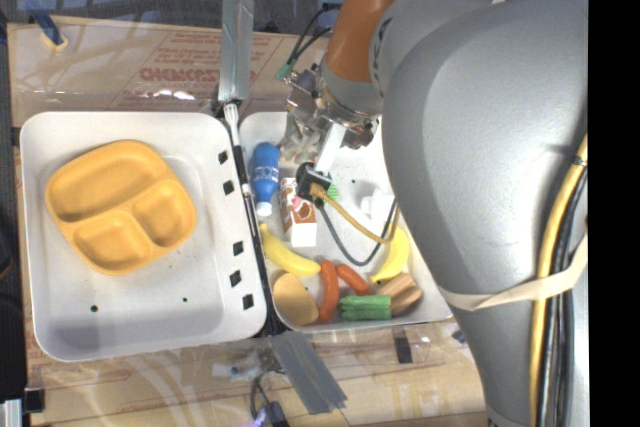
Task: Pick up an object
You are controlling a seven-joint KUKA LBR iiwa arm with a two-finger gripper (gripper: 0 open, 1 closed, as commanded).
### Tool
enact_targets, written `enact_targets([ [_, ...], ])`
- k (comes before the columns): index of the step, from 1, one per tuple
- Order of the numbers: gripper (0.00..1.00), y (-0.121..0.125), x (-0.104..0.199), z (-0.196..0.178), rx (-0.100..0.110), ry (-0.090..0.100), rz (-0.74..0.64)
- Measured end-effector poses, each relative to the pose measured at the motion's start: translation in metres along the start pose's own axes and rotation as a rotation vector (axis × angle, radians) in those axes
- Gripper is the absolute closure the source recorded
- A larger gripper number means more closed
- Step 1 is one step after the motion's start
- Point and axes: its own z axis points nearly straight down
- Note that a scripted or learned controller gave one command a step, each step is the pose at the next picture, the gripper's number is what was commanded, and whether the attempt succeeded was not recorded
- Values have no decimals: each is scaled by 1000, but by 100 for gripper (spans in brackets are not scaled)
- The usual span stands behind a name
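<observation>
Camera view: red print on cardboard [170,65], illegible; bottle [265,170] label unreadable.

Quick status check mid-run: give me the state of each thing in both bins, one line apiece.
Yellow plastic three-compartment tray: flat in the left white bin.
Blue plastic bottle: lying on its side, right white bin.
Yellow toy banana: lying flat.
Orange toy sausage: lying among the pile.
Green block: lying flat.
Claw: over the right bin, grip unclear.
</observation>
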Motion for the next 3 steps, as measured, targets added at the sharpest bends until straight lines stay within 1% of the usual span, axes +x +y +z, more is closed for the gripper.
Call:
enact_targets([
  [1,100,-21,-51,-40,4,-3,330],
  [2,100,-38,-88,-27,5,-5,315],
  [3,100,-69,-143,-81,-1,1,446],
])
